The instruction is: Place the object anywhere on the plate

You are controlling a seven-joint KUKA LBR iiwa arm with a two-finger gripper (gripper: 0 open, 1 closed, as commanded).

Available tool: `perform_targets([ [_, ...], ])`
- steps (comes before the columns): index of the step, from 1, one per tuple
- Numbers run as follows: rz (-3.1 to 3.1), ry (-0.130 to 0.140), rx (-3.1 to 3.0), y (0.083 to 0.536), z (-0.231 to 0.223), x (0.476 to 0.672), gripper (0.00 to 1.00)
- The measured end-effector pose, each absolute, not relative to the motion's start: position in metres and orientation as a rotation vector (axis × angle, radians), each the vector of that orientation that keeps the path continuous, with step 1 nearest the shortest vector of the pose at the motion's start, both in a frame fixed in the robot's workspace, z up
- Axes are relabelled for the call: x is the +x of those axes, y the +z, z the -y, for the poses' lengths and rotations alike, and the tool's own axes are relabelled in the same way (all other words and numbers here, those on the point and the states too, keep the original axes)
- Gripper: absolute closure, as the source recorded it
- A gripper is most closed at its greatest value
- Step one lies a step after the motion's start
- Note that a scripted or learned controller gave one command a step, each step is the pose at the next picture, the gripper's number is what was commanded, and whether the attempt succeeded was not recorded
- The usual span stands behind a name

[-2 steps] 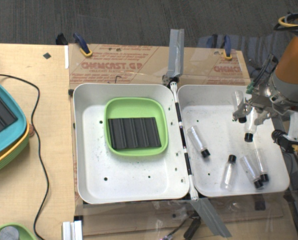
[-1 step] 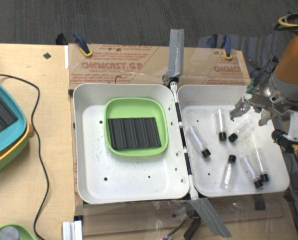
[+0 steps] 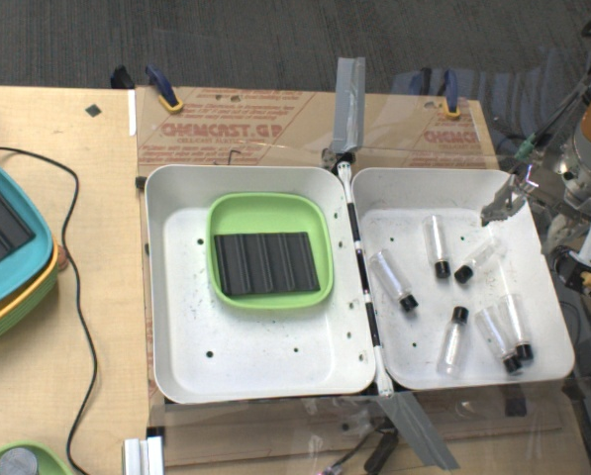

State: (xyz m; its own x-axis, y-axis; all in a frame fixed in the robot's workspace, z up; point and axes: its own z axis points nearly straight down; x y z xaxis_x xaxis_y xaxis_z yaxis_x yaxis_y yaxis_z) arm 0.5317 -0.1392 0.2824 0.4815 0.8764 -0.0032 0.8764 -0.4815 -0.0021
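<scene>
jaws (image 3: 500, 206): metal two-finger unit at upper right corner of the right-hand shallow white bin (image 3: 562, 310), hanging over the bin's back right rim. tips sit close tog., w/ nothing seen betw. them; too small to read reliably, so open/shut state cannot be told. grey arm w/ orange band (image 3: 584, 127) enters from the right edge, partly out of frame.

right bin contents: six clear plastic vials w/ black caps, lying flat on the bin floor.
- vial a (image 3: 438, 246): nr. upright in view, cap toward front, centre-back of bin.
- vial b (image 3: 478, 261): tilted, cap at lower left, just beside vial a, closest to the jaws but apart from them.
- vial c (image 3: 392, 280): diagonal, cap at lower right, nr. the left wall.
- vial d (image 3: 454, 336): cap at top, front centre.
- vials e (image 3: 498, 336) and f (image 3: 518, 327): side by side, touching or nearly so, caps toward front right corner.

left-hand shallow white bin (image 3: 176, 295): holds a green squarish plastic plate (image 3: 268, 215) set toward the back centre. a dark grey ribbed rectangular pad (image 3: 266, 263) lies on the plate. no vial on the plate.

surround: both bins rest on a brown cardboard sheet (image 3: 275, 127) w/ red print, on the light wood counter (image 3: 48, 364). stack of teal and yellow trays (image 3: 13, 255) at left edge; black cable (image 3: 77, 295) runs across the counter beside it.
</scene>
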Motion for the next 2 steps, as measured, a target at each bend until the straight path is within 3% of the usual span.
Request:
perform_targets([
  [1, 0.873, 0.009, -3.018, 0.372, 0.189, 0.542, 0.0],
  [2, 0.374, 0.01, -3.119, 0.415, 0.215, 0.564, 0.0],
])
